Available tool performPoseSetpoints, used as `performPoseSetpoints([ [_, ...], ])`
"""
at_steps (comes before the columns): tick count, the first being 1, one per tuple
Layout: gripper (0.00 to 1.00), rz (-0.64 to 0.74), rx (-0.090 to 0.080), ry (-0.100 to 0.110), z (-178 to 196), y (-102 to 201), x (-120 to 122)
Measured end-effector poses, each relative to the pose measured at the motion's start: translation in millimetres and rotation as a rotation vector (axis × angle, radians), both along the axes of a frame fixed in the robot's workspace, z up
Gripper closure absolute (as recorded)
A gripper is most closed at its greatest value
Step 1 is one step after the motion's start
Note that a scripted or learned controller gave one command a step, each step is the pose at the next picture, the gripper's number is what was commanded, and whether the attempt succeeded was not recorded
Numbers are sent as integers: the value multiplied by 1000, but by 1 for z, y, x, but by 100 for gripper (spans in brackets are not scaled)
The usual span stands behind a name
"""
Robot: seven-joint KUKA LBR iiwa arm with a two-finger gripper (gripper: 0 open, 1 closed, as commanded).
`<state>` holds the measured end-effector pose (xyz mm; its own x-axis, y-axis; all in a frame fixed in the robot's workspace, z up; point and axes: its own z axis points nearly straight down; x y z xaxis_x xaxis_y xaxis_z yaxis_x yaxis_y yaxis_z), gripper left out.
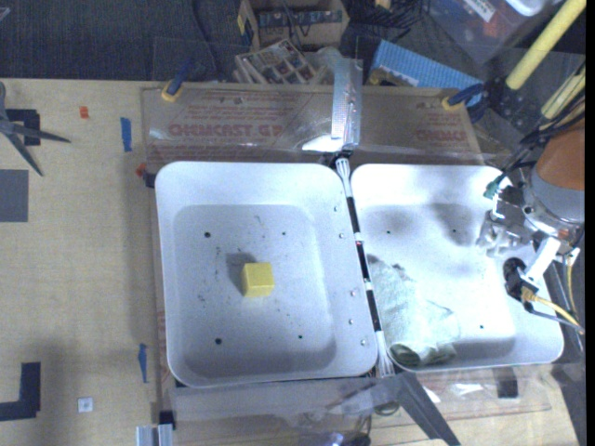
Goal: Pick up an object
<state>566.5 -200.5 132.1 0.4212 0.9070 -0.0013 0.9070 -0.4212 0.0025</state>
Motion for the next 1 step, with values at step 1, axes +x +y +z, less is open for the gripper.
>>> performPoseSetpoints([
  [1, 100, 484, 3, 3, 7, 14, -53],
])
